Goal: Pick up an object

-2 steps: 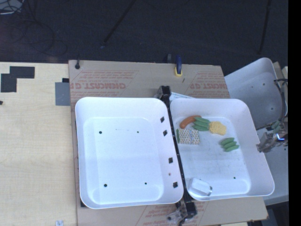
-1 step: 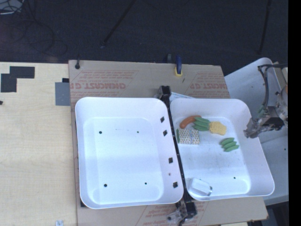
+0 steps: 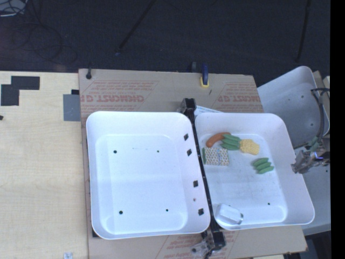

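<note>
A: Looking down on the surface (image 3: 43, 171), pale wood grain, with a brown cardboard sheet (image 3: 140, 93) under two shallow white bins, both glossy moulded plastic with rounded corners.

B: The left bin (image 3: 102, 220) is a smooth white floor with a few small dark dots. And the right bin (image 3: 294, 198)?

A: That's where the objects are, clustered in its far half. An orange sausage-shaped piece (image 3: 217, 138) lies touching a green ridged pod (image 3: 232, 142). Just beside them sits a yellow knobbly block (image 3: 249, 147), corn-like. Near the dividing rim is a flat speckled square (image 3: 217, 156), and a second green pod (image 3: 263, 165) lies apart, toward the right wall.

B: And the near corner?

A: A pale rounded lump (image 3: 228, 215), nearly matching the bin, against the front rim. The middle of the bin floor is open.

B: The end effector?

A: The end effector (image 3: 308, 161) sits outside the bin's right rim, small and blurred. I cannot tell whether it's open or closed.
</note>
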`<move>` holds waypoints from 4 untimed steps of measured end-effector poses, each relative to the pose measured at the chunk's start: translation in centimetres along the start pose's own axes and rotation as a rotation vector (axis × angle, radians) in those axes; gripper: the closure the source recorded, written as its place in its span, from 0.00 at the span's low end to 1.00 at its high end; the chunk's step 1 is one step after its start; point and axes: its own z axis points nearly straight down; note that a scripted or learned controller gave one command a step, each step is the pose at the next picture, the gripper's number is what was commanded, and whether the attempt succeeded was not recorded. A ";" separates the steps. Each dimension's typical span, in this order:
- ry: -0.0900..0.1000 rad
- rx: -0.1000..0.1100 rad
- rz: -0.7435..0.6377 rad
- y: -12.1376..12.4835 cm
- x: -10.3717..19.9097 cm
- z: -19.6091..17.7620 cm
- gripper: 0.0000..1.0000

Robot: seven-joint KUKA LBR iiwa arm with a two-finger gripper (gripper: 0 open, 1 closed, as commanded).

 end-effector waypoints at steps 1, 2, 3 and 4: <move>-0.002 -0.005 -0.005 6.1 0.0 0.0 1.00; 0.000 0.002 0.001 0.7 -0.7 0.8 1.00; -0.003 -0.004 -0.004 7.2 -0.9 1.8 1.00; 0.000 0.001 0.001 -0.1 -1.1 0.2 1.00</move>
